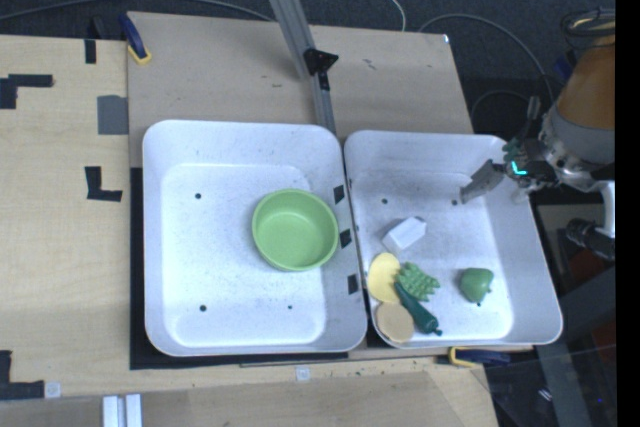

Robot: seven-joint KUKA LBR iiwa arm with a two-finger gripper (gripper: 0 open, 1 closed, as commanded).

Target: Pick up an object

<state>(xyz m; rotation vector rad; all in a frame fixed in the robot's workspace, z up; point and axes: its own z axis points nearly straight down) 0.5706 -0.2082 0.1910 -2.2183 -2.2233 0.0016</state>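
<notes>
The gripper (478,185) hangs over the far right part of the right bin (525,245), its dark fingers pointing down-left with nothing seen between them. Below it in that bin lie a white block (405,233), a green pepper-like toy (476,284), a yellow round piece (383,276), a green leafy toy with a dark stem (416,292) and a tan disc (394,322). A green bowl (294,229) sits in the left bin (180,215).
A grey pole (285,0) slants down from the top to the seam between the bins. Cables lie on the dark floor behind the bench. The arm's orange band (590,90) is at the right edge.
</notes>
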